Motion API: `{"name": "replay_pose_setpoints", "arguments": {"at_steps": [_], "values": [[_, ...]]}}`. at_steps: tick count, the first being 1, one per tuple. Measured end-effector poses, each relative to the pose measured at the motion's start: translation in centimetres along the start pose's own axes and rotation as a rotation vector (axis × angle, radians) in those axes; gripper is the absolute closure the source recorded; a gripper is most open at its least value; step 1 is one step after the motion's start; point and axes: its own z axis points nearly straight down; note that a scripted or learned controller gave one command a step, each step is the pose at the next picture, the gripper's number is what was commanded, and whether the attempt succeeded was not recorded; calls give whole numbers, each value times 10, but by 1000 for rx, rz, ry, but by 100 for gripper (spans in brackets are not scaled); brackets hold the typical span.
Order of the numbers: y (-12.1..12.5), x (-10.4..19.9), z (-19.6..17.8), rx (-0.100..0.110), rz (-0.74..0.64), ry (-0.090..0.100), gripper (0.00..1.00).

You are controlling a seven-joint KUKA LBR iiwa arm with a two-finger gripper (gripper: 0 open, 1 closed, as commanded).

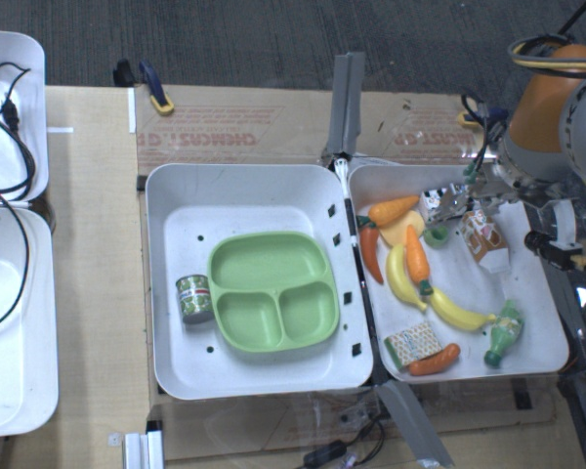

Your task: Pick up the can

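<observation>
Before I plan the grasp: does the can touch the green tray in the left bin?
Touching. In the camera view the can lies against the left edge of the green tray, with no white floor of the left bin showing between them.

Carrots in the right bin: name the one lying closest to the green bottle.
The carrot at the bin's front edge, beside the patterned packet; the green bottle sits just to its right. The other carrots lie farther back.

1. Even, bright overhead light fills the scene; shadows are faint and soft.
2. The two shallow white plastic bins (pixel 166 291) look slightly washed out.
3. Focus is moderately soft throughout, with small print unreadable.
</observation>
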Motion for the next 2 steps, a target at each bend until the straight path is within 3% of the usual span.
{"name": "replay_pose_setpoints", "arguments": {"at_steps": [1,2], "values": [[-37,-20,-1,-34,16,7,0],[-6,-20,-2,2,272,27,0]]}}
